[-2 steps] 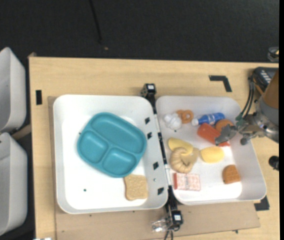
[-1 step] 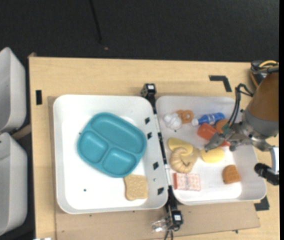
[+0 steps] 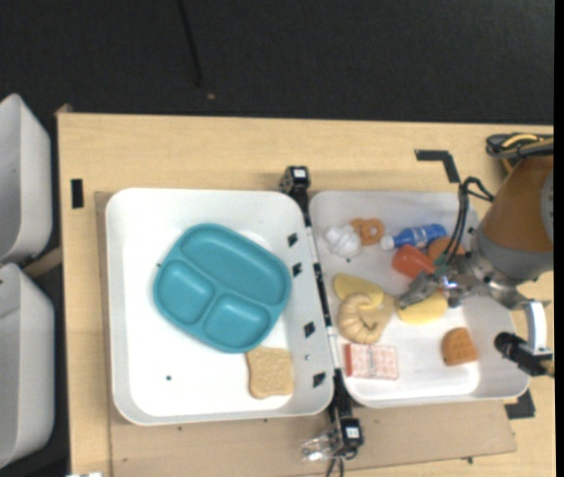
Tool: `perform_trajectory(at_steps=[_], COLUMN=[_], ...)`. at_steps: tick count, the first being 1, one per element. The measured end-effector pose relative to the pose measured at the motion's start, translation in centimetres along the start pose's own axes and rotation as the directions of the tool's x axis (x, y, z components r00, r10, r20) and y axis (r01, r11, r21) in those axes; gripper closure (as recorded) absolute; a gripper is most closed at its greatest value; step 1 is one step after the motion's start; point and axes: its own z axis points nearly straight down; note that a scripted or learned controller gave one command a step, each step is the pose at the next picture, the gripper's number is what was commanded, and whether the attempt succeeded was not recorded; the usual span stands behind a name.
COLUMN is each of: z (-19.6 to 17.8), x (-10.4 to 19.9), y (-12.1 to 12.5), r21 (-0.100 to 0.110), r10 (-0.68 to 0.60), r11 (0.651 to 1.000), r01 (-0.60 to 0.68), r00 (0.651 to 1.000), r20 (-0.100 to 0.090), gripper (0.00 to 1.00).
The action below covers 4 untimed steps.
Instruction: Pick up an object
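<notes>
My gripper (image 3: 429, 290) hangs low over the middle of the right bin (image 3: 431, 391), at the end of the grey arm with its orange band (image 3: 520, 217). It sits just above a yellow fruit-like piece (image 3: 423, 312), and I cannot see whether they touch. Close by lie a red block (image 3: 411, 260), a blue bottle (image 3: 416, 237), an orange pretzel (image 3: 367, 231) and a white lump (image 3: 342, 238). A pale yellow wedge (image 3: 354, 287), a tan pastry (image 3: 363, 317), a red-and-white packet (image 3: 372, 362) and a brown cookie (image 3: 459, 347) also lie in this bin.
The left bin (image 3: 133, 366) holds a blue divided plate (image 3: 222, 286) and a slice of toast (image 3: 270, 373). A black-clipped divider (image 3: 312, 296) separates the bins. Cables (image 3: 461, 182) run along the right bin's far rim.
</notes>
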Motion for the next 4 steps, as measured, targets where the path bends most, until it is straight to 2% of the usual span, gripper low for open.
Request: perform_trajectory(at_steps=[1,3,4], z=[-1.3,-14.2,-14.1], x=[-0.2,-0.5,-0.6], y=[0.1,0.3,0.4], r21=[-0.007,-0.008,-0.004], r10=[0.005,-0.008,-0.010], r11=[1.000,1.000,1.000], r01=[-0.005,0.008,0.010], r00=[1.000,1.000,1.000], r20=[0.002,0.002,0.001], gripper=[1.00,1.00,1.00])
